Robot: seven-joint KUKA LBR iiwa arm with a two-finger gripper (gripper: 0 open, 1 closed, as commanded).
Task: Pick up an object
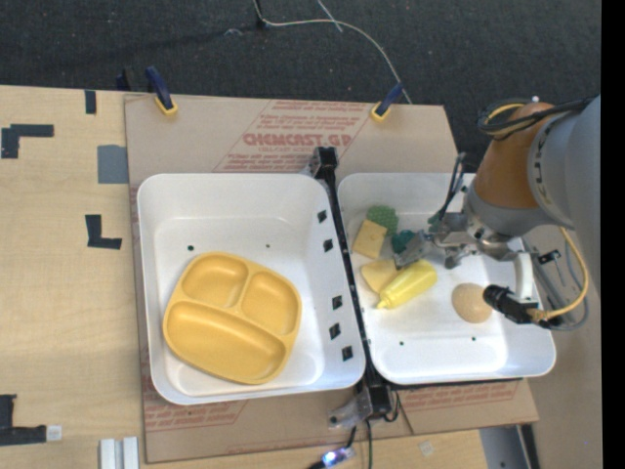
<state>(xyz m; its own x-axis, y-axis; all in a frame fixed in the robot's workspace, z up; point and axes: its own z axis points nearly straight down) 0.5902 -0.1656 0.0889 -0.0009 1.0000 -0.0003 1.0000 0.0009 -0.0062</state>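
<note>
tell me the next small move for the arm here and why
Probably a short descent with a slight shift toward the yellow bottle. The gripper sits low in the right bin, just above the bottle and beside the green piece and yellow block, with nothing visibly held. The bottle is the closest target.
</note>
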